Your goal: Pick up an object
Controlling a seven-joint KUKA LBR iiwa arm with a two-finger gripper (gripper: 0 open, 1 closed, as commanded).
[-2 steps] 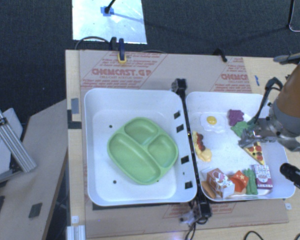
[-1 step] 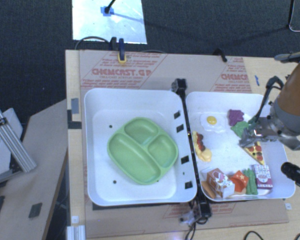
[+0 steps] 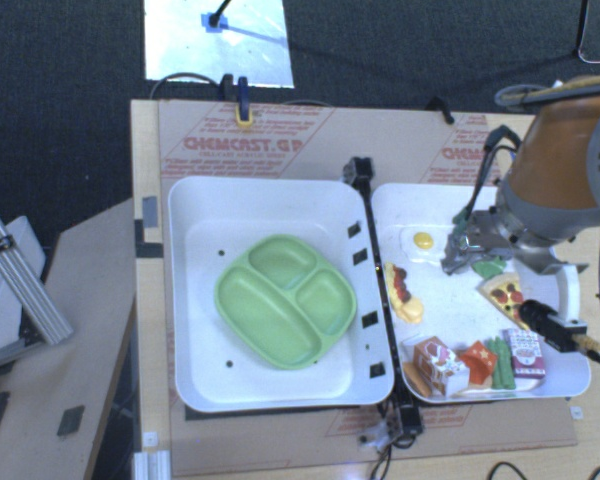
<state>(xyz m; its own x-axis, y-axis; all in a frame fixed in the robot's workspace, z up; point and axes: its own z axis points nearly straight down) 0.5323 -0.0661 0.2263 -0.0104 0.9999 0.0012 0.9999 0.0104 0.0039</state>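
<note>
Bench with two white bins: right bin (image 3: pixel 580 373) holds small toy foods, a pizza slice (image 3: pixel 503 292) just beside the gripper (image 3: pixel 464 255) (grip state unclear) — likely light, stiff, slick plastic; best pinched across its edges.

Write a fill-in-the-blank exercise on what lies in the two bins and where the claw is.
1. The green divided plate lies in the ___ bin of the camera view.
2. The fried egg toy has a ___ yolk.
3. The claw is over the ___ bin.
4. The plate has ___ compartments.

Missing words: left; yellow; right; three
</note>
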